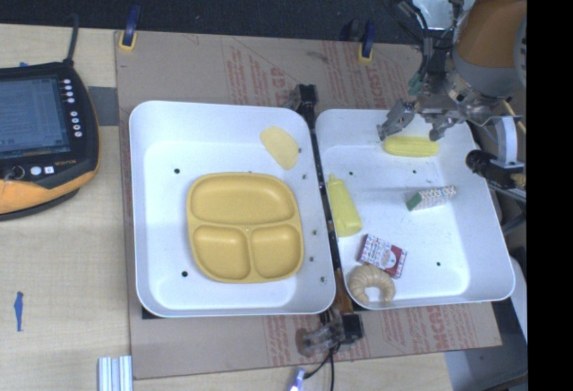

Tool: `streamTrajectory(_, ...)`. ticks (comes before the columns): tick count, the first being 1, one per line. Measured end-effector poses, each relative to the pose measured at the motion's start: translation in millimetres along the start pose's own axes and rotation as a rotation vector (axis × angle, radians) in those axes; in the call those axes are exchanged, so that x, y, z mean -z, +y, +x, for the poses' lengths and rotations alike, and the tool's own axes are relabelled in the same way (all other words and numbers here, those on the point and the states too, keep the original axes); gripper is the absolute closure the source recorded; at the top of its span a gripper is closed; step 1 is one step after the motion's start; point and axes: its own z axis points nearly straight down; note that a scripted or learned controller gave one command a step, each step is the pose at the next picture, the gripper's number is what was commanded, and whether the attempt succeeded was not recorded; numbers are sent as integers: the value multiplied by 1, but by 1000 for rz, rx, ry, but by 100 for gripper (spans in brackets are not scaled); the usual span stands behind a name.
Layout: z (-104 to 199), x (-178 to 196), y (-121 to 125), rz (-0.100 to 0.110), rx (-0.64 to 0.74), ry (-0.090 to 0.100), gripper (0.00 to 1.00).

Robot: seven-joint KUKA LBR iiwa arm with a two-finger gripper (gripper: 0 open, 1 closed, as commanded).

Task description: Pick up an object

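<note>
My claw (414, 124) hangs over the far end of the right bin (483, 228), fingers spread apart, just above the corn (411, 146) and gripping nothing. The corn lies on the bin floor by the far wall, beneath my fingertips.

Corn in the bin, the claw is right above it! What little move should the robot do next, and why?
Probably lower straight down a little. The gripper hangs open just over the corn at the back of the right bin, one finger toward each end, and the corn isn't between them yet. Dropping first, then closing, looks like the best chance to grab it.
</note>
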Motion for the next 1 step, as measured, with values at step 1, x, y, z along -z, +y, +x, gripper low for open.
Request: streamTrajectory(1,-36,-72,17,2,-4,-1,0)
